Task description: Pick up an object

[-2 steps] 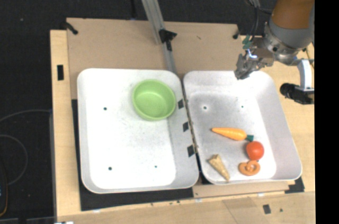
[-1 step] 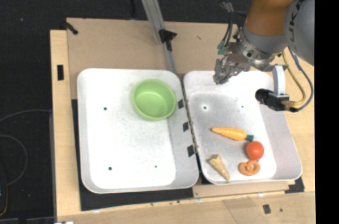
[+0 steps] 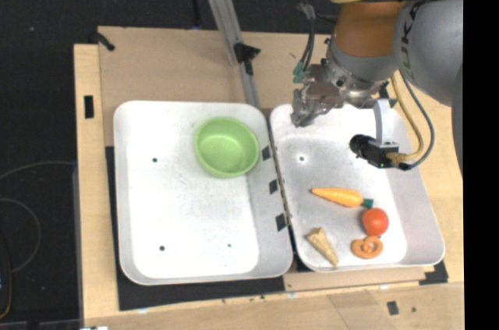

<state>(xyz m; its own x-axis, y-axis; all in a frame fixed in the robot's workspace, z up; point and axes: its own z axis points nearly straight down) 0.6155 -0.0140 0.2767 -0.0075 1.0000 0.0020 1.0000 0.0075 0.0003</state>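
Where the bench is viewed from above at a slant, the following is recorded.

Arm: the grey arm [image 3: 437, 32] with its orange band [image 3: 382, 1] is seen entering from the right, over the far part of the right bin [image 3: 413, 188].

Gripper: the gripper [image 3: 302, 116] is seen at the far left corner of the right bin, close to the seam between the bins. Nothing is seen held at its tip. How far it is open cannot be told, the tip being small and dark.

Carrot: an orange carrot [image 3: 338, 196] with a green end is found lying near the middle of the right bin, nearer the camera than the gripper and apart from it.

Tomato: a red tomato [image 3: 375, 221] is noted just beside the carrot's green end.

Orange slice: a small orange piece [image 3: 366, 247] is noted just in front of the tomato.

Wedge: a tan wedge [image 3: 322, 246] is noted near the front left edge of the right bin, close to the wall.

Bowl: a green bowl [image 3: 226, 147] is noted upright in the far part of the left bin [image 3: 156, 211].

Open room: bare floor is seen between gripper and carrot, and across most of the left bin.

Edges: the wedge and slice lie near the front rim.

Obscured: a black part [image 3: 374, 149] with cabling is hung below the wrist; its nature cannot be made out. The far right of the right bin is covered by the arm.
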